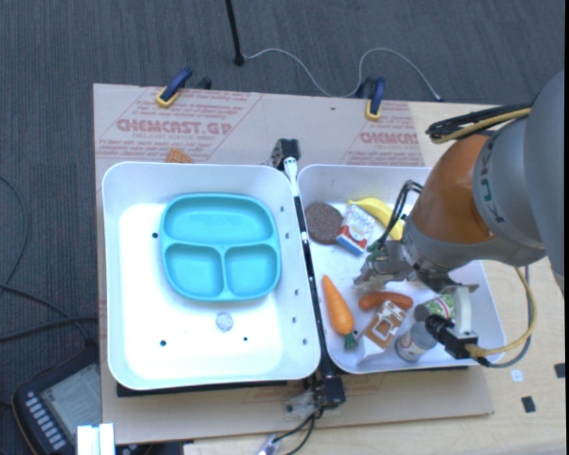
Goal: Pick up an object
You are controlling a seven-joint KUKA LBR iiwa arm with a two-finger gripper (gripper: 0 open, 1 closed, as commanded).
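The grey arm with its orange band (460, 197) reaches in from the right and hangs low over the right-hand shallow white bin (493, 325), its pincer (387, 271) down among the clutter near the middle of that bin; from where I stand I cannot tell how the pincer is set or whether it has anything. Just below it lies a reddish sausage-shaped toy (386, 300), close enough that they may be touching, though I cannot be sure. To the left of that sits an orange plastic carrot (338, 305), lying at a slant near the bin's left wall. Toward the back of the bin there is a dark brown round cookie-like disc (323, 220), beside it a small red and white packet (357, 227), and behind the packet a yellow banana-shaped toy (375, 209), partly covered by the arm. At the front of the bin lie a small brown and white patterned box (383, 328) and a silvery can with a green label (427, 330) on its side. The left-hand shallow white bin (133, 254) holds a light blue plastic plate with three compartments (220, 246), lying flat and well apart from the arm. Both bins rest on a brown cardboard-covered table (171, 121), fastened at the back edge by two blue and yellow clamps (174, 85).
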